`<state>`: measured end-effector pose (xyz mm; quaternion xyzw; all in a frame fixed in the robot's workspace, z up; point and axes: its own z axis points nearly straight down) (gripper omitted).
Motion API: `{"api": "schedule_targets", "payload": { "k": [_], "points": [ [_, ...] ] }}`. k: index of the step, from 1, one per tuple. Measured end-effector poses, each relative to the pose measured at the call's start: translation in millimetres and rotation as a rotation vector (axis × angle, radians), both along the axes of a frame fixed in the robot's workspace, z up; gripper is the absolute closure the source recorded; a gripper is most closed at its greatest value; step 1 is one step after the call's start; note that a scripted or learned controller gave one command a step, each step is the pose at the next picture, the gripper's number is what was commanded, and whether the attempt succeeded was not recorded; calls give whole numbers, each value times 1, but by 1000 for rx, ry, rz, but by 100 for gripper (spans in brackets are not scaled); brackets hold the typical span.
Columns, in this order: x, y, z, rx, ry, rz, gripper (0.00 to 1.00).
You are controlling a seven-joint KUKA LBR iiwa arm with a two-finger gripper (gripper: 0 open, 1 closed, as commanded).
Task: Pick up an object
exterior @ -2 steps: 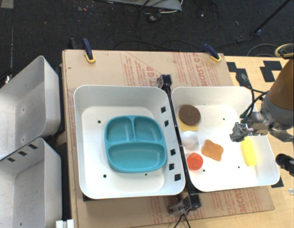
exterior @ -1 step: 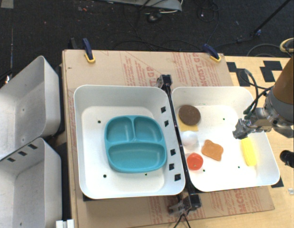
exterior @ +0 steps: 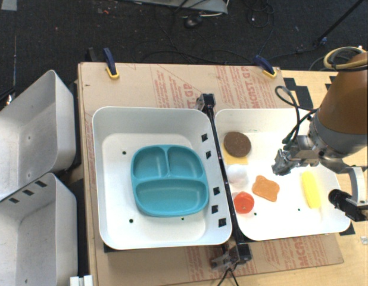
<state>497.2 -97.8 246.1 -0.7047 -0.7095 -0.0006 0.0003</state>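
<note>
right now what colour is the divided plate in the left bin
Teal blue. The divided plate shows plainly in the camera view, lying flat in the left bin.

Grey arm w/ orange band (exterior: 345, 97) enters from 3 o'clock, wrist angled down toward 8 o'clock. Gripper (exterior: 281, 163) low at arm's tip, pointing 8 o'clock; nothing seen btwn its tips.

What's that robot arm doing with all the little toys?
The robot arm's gripper hangs low in the right bin, just above an orange piece. Around it lie a brown round thing, a white piece, a small red cup and a yellow block. A blue divided tray sits in the left bin. Nothing looks picked up yet.
</note>
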Motion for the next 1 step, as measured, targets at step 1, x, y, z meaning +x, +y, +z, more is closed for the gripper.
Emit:
{"api": "schedule_targets", "payload": {
  "k": [1],
  "points": [
    [16,52,-13,0,2,1,100]
  ]
}}
